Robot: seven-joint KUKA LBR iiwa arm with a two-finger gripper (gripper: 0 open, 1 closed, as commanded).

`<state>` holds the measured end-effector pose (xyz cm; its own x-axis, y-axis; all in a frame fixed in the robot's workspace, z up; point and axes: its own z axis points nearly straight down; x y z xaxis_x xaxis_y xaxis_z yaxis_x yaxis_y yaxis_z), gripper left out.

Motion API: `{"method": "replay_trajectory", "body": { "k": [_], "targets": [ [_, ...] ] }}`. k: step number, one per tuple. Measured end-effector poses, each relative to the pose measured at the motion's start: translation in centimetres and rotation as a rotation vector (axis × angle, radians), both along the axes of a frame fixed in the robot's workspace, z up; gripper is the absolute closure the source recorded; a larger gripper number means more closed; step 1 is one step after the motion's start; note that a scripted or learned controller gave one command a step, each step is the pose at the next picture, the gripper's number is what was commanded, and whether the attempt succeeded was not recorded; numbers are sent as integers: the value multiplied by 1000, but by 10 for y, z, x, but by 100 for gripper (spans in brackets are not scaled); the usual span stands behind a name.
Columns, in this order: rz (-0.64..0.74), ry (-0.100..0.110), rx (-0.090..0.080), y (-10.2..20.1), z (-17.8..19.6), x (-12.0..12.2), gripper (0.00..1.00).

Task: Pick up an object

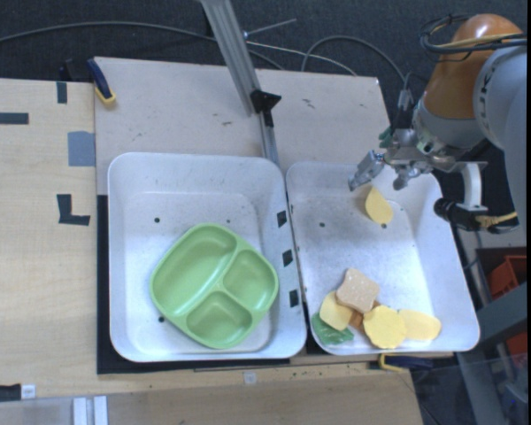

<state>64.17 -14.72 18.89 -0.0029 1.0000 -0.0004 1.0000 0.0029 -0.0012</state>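
A pale wooden surface (186,104) carries two shallow white bins side by side. The left bin (128,237) holds a green divided plate (214,285), lying flat toward its near side. The grey arm (478,87), orange-banded above the wrist, reaches in over the far corner of the right bin (442,273). Its tool (382,172) hangs with fingers spread apart just above a small yellow piece (379,207), nothing clamped between them. At the right bin's near end lies a cluster of food shapes: a tan bread slice (358,289), a yellow round (386,327), a paler yellow piece (419,326), and a green scrap (331,331) beneath.
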Motion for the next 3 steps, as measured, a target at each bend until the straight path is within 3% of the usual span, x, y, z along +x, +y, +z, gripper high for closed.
{"method": "replay_trajectory", "body": {
  "k": [1, 2, 3],
  "targets": [
    [0, 0, -1, 0, 0, 0, 0],
    [-1, 6, 0, 3, -64, -5, 0],
    [0, 2, -1, 4, -102, -5, 0]
  ]
}}
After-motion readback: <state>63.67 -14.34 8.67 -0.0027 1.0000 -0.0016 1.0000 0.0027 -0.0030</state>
